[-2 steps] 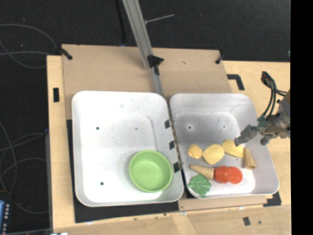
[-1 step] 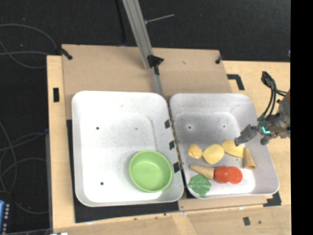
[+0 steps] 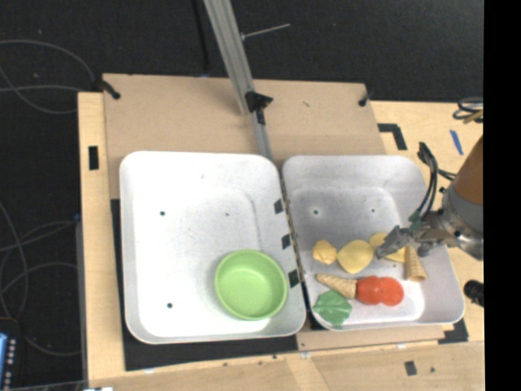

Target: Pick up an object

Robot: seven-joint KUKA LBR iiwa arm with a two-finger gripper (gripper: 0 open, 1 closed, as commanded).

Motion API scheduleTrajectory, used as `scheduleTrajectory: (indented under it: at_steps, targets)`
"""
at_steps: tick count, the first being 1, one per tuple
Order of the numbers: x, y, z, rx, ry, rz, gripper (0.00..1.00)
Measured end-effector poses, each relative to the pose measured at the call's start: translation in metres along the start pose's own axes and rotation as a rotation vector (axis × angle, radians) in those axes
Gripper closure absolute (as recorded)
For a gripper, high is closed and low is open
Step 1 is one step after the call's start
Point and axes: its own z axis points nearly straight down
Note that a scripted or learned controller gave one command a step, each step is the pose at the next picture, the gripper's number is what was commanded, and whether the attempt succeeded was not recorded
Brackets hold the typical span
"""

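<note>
Right bin (image 3: 350, 177), near side: the gripper (image 3: 399, 241) hangs low over a cluster of toy foods, its grasp not discernible. Just beside it a cone-shaped piece (image 3: 414, 264) lies with its long axis running near-to-far, tip pointing away from the camera.

Two bins, seven small things.

Two white bins: the left bin (image 3: 163, 218) carries one green bowl (image 3: 251, 284); the right bin (image 3: 350, 186) carries three yellow lumps (image 3: 325, 252) (image 3: 355, 257) (image 3: 379, 240), two tan cones (image 3: 337, 284) (image 3: 414, 265), one red piece (image 3: 380, 291) and one green piece (image 3: 332, 307), seven small things in it.
</note>
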Motion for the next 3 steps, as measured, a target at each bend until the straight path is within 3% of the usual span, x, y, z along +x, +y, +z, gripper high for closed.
scheduleTrajectory:
  at_steps: [1,2,3]
  targets:
    - [-0.005,0.009,0.056,-0.001,-0.001,0.001,0.0]
    - [-0.006,0.01,0.074,-0.007,0.0,0.001,0.0]
    - [-0.006,0.011,0.062,-0.011,0.001,0.005,1.0]
